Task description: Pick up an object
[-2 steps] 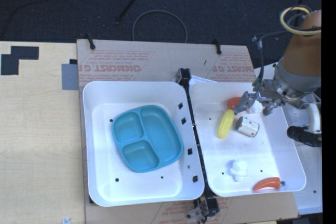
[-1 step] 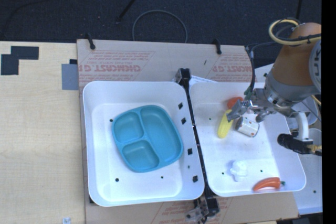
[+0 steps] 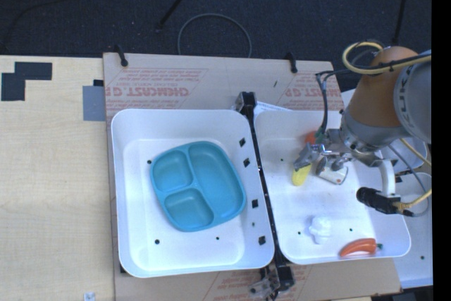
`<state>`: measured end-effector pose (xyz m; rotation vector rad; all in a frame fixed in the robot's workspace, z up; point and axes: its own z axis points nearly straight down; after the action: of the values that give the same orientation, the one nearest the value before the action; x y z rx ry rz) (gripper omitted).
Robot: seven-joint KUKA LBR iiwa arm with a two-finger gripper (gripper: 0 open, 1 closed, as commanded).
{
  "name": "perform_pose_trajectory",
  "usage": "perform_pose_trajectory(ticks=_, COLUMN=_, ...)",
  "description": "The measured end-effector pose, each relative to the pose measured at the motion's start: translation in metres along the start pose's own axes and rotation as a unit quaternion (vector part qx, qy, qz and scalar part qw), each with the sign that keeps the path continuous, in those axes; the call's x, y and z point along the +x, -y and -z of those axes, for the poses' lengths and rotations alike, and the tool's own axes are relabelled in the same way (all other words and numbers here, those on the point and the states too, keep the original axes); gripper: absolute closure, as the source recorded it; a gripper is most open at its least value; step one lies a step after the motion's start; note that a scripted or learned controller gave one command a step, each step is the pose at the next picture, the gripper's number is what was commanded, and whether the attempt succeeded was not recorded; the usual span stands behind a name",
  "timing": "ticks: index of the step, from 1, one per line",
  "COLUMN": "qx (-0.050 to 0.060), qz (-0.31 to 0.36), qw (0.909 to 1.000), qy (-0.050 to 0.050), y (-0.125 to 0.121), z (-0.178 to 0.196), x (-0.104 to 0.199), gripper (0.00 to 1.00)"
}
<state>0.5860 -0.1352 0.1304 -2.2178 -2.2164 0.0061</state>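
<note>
The bench carries 2 shallow white bins side by side on a sheet of brown cardboard [image 3: 176, 84] printed with red lettering. The left bin [image 3: 134, 144] holds a blue plate [image 3: 197, 185] with 3 compartments, lying flat near the bin's middle and tilted a little relative to the bin's walls. The right bin [image 3: 338, 222] holds several small things: a yellow object [image 3: 301, 175] toward its far left part, a small white object [image 3: 320, 228] nearer the front, and an orange curved object [image 3: 358, 247] close to the near right corner. A bit of red-orange [image 3: 311, 138] shows just beyond the gripper, too small to identify. The arm [image 3: 384, 99], grey with its orange band, reaches in from the right over the right bin's far side. The gripper [image 3: 318, 157] sits low in that bin, just right of the yellow object and apparently touching or nearly touching it; whether the tool is wide, narrow or closed on anything cannot be told at this angle, since metal parts and cables crowd the tip. The white object and the orange curved object lie well apart from the gripper. A black clamp strip [image 3: 255, 173] runs between the 2 bins.
</note>
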Motion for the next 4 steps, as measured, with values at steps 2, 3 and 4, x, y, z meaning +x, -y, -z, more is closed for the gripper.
perform_pose_trajectory(ticks=2, qx=-0.008, qz=-0.004, qw=1.0000, qy=0.003, y=-0.003, z=-0.004, x=-0.004, gripper=1.00)
perform_pose_trajectory(ticks=3, qx=-0.004, qz=-0.001, qw=1.0000, qy=0.001, y=-0.004, z=0.038, x=-0.006, gripper=1.00)
perform_pose_trajectory(ticks=4, qx=-0.005, qz=-0.003, qw=1.0000, qy=0.001, y=0.005, z=0.095, x=-0.011, gripper=1.00)
